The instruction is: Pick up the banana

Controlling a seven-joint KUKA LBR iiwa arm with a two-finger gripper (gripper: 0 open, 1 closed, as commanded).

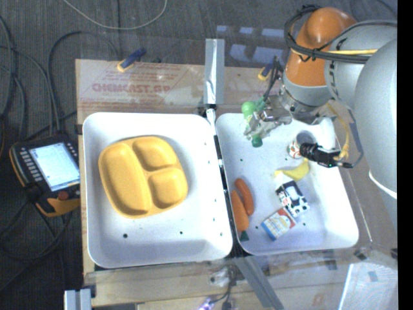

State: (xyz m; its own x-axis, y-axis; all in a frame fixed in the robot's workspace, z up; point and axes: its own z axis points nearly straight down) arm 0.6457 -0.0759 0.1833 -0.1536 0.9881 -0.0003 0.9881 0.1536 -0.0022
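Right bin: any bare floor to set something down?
Right white bin: bare floor in the middle, between the orange hot dog and the yellow banana. Its right side is crowded with the black-and-white dice and small carton. The gripper hangs at the top left.

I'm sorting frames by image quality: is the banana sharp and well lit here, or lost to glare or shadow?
Camera view: the banana is small and soft-edged but readable, evenly lit, with no glare on it; the right bin floor looks slightly bluish, and the end effector casts little clear shadow.
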